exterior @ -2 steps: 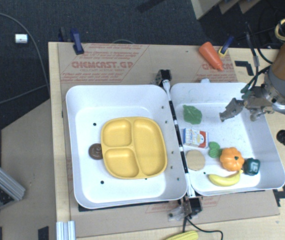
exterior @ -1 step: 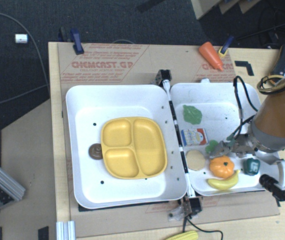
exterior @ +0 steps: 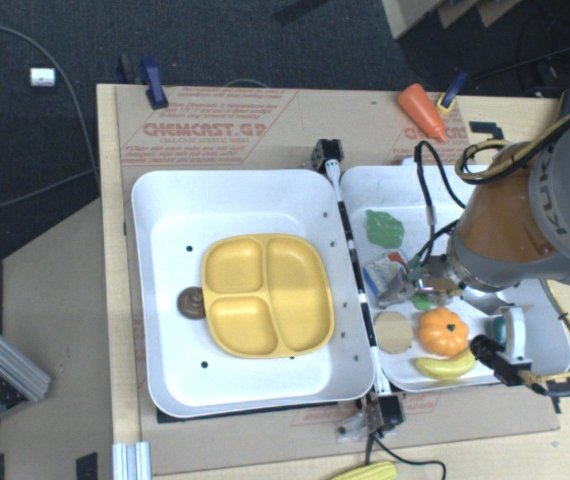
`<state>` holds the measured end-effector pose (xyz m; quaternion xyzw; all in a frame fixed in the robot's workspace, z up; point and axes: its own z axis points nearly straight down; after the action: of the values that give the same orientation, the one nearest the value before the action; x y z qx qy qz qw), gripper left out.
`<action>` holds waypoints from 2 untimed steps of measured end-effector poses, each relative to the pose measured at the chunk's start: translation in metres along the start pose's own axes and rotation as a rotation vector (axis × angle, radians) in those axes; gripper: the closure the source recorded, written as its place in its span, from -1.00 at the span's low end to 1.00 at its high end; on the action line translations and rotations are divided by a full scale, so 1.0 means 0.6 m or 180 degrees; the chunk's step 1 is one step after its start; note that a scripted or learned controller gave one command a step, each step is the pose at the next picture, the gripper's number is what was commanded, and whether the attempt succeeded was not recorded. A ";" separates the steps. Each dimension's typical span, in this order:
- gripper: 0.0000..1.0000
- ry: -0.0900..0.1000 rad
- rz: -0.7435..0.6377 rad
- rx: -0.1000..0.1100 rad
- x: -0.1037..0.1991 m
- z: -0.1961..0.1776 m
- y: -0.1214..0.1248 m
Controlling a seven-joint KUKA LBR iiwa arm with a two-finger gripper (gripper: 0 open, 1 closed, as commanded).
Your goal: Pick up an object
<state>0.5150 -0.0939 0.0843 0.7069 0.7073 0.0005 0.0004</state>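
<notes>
**binwatcher:** Over in the right bin [exterior: 555, 353], the gripper [exterior: 412, 286] sits low among the clutter, just above the orange pumpkin-looking toy [exterior: 443, 332] and right by a blue-and-red packet [exterior: 378, 271]. Can't tell if it's released or clenched, the wrist hides that bit.

**kukafan:** So what's the target? I'd guess whatever is under the tip. The pumpkin, the banana [exterior: 443, 368] and the tan disc [exterior: 393, 333] are packed close together, so a sloppy descent probably just shoves stuff around.

**binwatcher:** Yeah, I'd come straight down on one item. The green piece [exterior: 385, 229] looks easier, it sits apart. The yellow tray [exterior: 265, 295] in the left bin [exterior: 155, 298] is too wide, I reckon.
</notes>
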 end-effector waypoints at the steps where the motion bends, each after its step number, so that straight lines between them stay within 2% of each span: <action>1: -1.00 -0.0003 0.0004 -0.0001 -0.037 0.000 0.037; 2: 1.00 -0.0003 0.0004 -0.0009 -0.036 -0.017 0.038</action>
<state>0.5377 -0.1153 0.0945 0.7074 0.7068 0.0011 0.0016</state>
